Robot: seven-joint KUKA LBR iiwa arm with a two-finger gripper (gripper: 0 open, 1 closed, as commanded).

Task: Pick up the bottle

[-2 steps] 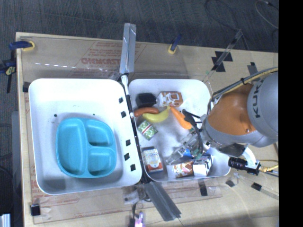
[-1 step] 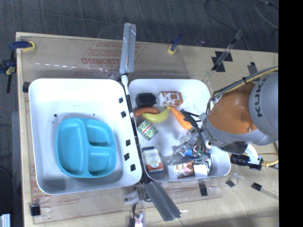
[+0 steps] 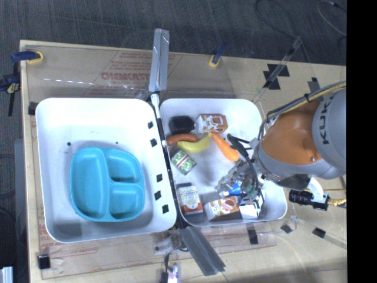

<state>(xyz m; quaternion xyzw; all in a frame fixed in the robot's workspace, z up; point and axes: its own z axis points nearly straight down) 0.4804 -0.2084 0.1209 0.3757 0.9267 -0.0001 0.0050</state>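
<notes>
The bottle [image 3: 232,187] looks like a small clear item with a blue part, lying in the right white bin [image 3: 253,112] toward its front right. My gripper [image 3: 242,173] hangs right over it, reaching in from the orange-banded wrist [image 3: 290,141] at the right. The gripper's dark parts and cables cover much of the bottle, so I cannot make out whether they touch.
The right bin also holds a carrot [image 3: 225,147], banana [image 3: 197,145], red sausage [image 3: 180,138], black item [image 3: 181,123], brown carton [image 3: 212,122], green packet [image 3: 184,163], red pack [image 3: 189,198] and small boxes [image 3: 225,207]. A blue divided tray [image 3: 107,183] lies in the left bin [image 3: 53,122].
</notes>
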